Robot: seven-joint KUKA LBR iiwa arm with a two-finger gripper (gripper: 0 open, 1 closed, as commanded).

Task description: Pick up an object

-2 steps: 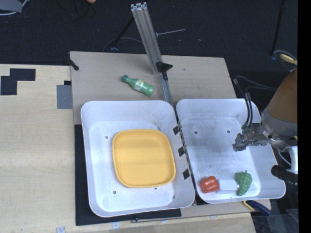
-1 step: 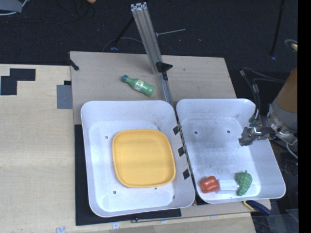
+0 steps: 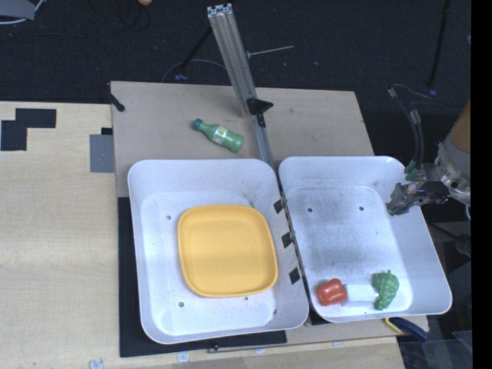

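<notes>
End effector (image 3: 401, 198) over right bin's (image 3: 361, 237) rim (far side).

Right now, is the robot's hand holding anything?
Nothing shows in the hand; it hangs at the right bin's far right rim, away from the red pepper and broccoli.

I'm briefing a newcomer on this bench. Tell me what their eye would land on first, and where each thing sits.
The yellow plate stands out most, lying flat in the middle of the left bin. Next come the red pepper and the green broccoli, close together at the near edge of the right bin. A green bottle lies on its side on the bench behind the bins, and the hand hangs over the right bin's far right rim.
</notes>
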